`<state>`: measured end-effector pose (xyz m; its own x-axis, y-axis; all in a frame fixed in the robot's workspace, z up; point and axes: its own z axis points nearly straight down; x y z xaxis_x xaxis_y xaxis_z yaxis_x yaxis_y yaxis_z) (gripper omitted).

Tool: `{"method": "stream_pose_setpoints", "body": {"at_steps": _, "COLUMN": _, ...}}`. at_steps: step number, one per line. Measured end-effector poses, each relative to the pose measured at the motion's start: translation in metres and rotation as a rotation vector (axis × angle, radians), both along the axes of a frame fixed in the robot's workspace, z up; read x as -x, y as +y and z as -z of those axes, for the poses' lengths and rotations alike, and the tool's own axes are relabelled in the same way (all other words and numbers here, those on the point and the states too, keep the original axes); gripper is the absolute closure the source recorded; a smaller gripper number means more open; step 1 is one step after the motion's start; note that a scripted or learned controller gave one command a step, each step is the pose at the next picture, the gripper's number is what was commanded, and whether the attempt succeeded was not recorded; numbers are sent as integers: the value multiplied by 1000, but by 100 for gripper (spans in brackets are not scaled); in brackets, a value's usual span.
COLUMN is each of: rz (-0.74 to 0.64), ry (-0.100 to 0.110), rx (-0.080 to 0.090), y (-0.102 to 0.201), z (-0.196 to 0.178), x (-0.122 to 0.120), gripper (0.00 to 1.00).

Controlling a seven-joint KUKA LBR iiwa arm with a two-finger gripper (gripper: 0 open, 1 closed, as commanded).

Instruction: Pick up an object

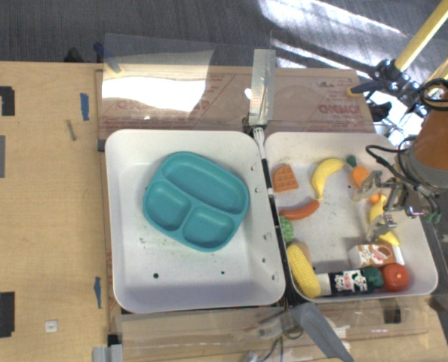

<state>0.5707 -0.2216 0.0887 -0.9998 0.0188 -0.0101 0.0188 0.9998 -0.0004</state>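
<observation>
Corn [302,270] lies at the near edge of the right bin [428,266], with a dark bottle [354,281] and a tomato [395,276] beside it and a small carton [372,254] just behind. Farther back sit a sausage [300,210], a waffle [285,178], a banana [326,175] and a carrot [359,176]. The tool [387,206] hangs over the bin's right side above small yellow pieces too cluttered to identify; whether its fingers are spread or closed cannot be told. A teal divided plate [196,200] fills the left bin [126,262].
</observation>
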Motion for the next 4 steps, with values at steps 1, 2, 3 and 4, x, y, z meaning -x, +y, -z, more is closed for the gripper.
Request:
{"method": "stream_pose_setpoints", "body": {"at_steps": 1, "rz": -2, "ry": -15, "rx": 4, "y": 0, "z": -14, "x": -5, "gripper": 100}}
{"method": "stream_pose_setpoints", "body": {"at_steps": 2, "rz": -2, "ry": -12, "rx": 4, "y": 1, "z": -13, "x": -4, "gripper": 0}}
{"method": "stream_pose_setpoints", "body": {"at_steps": 3, "rz": -4, "ry": 0, "rx": 1, "y": -1, "z": 0, "x": 4, "gripper": 0}}
{"method": "stream_pose_setpoints", "body": {"at_steps": 4, "rz": -6, "ry": -13, "rx": 5, "y": 0, "z": -14, "x": -1, "gripper": 100}}
